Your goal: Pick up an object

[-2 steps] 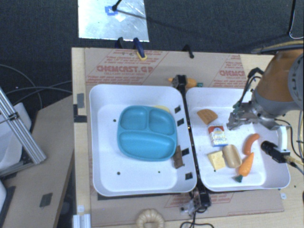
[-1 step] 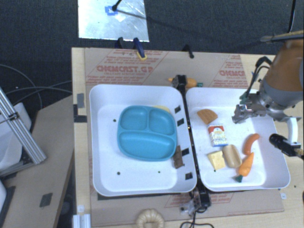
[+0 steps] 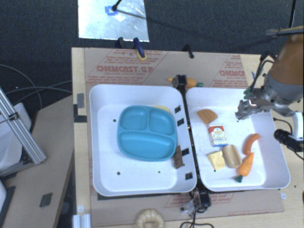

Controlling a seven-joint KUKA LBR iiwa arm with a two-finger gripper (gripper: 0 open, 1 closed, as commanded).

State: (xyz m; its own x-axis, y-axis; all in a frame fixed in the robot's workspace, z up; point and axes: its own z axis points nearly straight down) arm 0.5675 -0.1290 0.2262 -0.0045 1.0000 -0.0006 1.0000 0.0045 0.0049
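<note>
Several toy foods lie in the right white bin (image 3: 280, 175): nearest, an orange plastic carrot (image 3: 245, 165), its long axis tilted; beyond, a small red-and-white carton (image 3: 218, 135). Farther back-right hovers the gripper (image 3: 244, 109), carrying nothing; its jaw spacing is unclear.

Bare floor along right bin (image 3: 270, 127) far edge, food cluster (image 3: 228, 148) crowding its near half

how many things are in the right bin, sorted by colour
Orange: 2, the sausage and the carrot
Tan or brown: 2, the toast piece and the bread roll
Yellow: 1, the cheese
Red and white: 1, the small box
Total: 6
</note>
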